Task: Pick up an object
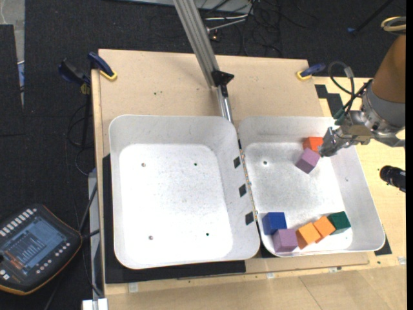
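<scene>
My gripper (329, 144) reaches in from the right over the upper right part of the right bin (361, 192). A small orange block (314, 143) lies right beside its tip, on the left. A light purple block (308, 161) sits tilted just below and left of the tip, touching or nearly touching it. I cannot make out whether that block is off the bin floor. Along the bin's front edge lie a blue block (274, 222), a second purple block (285, 239), two orange blocks (308, 232) and a green block (339, 222).
The left bin (122, 141) adjoins the right one along a shared rim. A slanted metal pole (200, 37) ends at the bins' back junction. Clamps hold the board's far corners. A teach pendant (32, 247) lies off the bench at lower left.
</scene>
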`<state>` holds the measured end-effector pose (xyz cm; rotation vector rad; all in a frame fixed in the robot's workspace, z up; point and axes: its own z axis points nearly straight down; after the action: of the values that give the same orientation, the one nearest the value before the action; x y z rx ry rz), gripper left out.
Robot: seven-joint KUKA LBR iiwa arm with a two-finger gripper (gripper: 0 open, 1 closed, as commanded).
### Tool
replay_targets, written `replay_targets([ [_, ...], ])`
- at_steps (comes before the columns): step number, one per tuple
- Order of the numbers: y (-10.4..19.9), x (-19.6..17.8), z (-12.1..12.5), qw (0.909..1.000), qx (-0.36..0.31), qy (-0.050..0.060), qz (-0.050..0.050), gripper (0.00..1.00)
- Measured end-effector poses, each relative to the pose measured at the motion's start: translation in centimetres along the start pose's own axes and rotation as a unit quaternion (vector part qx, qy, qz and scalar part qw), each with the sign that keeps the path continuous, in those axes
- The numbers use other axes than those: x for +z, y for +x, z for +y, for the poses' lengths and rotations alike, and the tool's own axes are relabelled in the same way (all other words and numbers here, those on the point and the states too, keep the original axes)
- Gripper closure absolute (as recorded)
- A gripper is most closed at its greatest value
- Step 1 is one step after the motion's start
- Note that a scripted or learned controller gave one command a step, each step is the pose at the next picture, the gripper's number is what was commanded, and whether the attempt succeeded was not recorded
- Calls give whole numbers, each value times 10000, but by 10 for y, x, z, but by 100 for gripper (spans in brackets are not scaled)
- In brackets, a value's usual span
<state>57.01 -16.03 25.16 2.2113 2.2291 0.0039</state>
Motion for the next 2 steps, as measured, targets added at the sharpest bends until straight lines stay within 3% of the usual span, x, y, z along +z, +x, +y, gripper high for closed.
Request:
replay_targets([
  [2,100,1,16,10000,-4,4,4,100],
])
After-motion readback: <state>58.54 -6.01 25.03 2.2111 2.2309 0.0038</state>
